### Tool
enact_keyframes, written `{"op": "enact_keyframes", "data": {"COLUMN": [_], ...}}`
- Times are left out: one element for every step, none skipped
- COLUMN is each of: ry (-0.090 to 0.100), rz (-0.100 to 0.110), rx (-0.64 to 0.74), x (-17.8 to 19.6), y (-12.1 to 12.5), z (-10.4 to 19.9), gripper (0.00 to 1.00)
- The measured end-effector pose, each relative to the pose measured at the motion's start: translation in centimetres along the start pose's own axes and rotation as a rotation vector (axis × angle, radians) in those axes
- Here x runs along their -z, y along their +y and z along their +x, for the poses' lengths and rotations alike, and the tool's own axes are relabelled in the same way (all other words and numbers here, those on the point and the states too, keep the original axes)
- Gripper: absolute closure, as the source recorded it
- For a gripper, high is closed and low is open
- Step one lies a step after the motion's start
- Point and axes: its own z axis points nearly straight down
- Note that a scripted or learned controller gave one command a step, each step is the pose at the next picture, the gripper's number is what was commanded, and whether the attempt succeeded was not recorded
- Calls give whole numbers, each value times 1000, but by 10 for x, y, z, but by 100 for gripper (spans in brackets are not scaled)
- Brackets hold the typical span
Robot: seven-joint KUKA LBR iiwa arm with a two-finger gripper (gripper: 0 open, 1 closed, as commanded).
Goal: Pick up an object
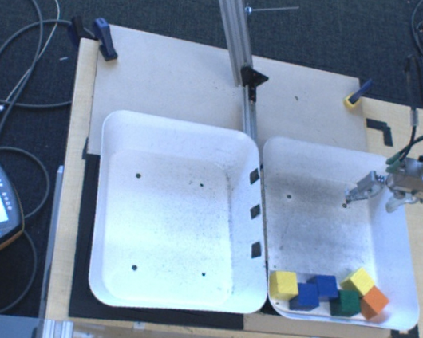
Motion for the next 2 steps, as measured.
{"op": "enact_keyframes", "data": {"ry": [5,-7], "rz": [13,-11], "rx": [-2,-3], "x": [-88,19], "y": [-82,-88], "z": [30,-17], "gripper": [0,0]}}
